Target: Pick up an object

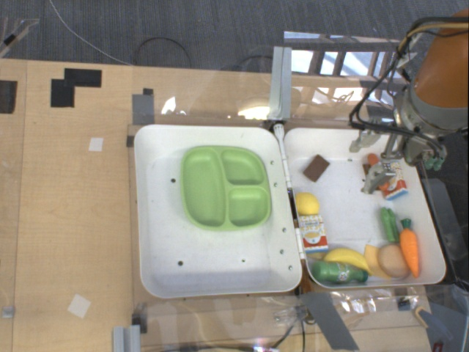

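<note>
A green bottle [338, 273] lies at the near edge of the right bin [344, 196], touching a banana [344, 257]. In the left bin [157, 218] rests a green divided plate [225, 187]. Rightward come a lemon [307, 204] above a small carton [313, 233], a brown block [316, 169], a tan egg-like piece [392, 261], a cucumber [389, 224] and a carrot [410, 252]. The gripper [379, 176] hangs low beside a red-and-white carton [396, 188] (whether its fingers are apart or closed cannot be told).
</note>
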Controlling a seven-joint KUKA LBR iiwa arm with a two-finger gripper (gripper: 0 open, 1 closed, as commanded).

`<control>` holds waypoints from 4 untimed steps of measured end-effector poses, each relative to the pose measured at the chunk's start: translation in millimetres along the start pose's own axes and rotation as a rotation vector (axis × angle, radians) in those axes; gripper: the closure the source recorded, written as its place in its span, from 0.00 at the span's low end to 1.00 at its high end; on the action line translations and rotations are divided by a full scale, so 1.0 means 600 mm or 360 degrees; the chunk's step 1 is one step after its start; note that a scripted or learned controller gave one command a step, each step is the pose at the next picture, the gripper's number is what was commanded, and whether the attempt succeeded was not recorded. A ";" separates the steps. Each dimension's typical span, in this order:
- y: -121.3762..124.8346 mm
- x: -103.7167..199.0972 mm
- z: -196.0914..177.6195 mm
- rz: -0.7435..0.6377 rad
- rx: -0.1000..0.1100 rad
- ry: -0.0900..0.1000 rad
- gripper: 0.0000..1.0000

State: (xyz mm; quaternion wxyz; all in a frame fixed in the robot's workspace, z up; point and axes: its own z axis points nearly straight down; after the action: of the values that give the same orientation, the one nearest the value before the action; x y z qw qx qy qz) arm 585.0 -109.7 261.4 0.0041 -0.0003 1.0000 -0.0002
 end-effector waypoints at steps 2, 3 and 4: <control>-0.142 0.004 0.274 0.0201 0.0002 -0.0006 0.00; -0.139 -0.002 0.252 0.0189 0.0004 -0.0022 1.00; -0.138 -0.002 0.253 0.0188 0.0004 -0.0021 0.00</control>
State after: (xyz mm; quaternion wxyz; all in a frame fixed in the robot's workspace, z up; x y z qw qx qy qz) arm 587.4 -192.8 109.7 0.0106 0.0589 0.9982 -0.0011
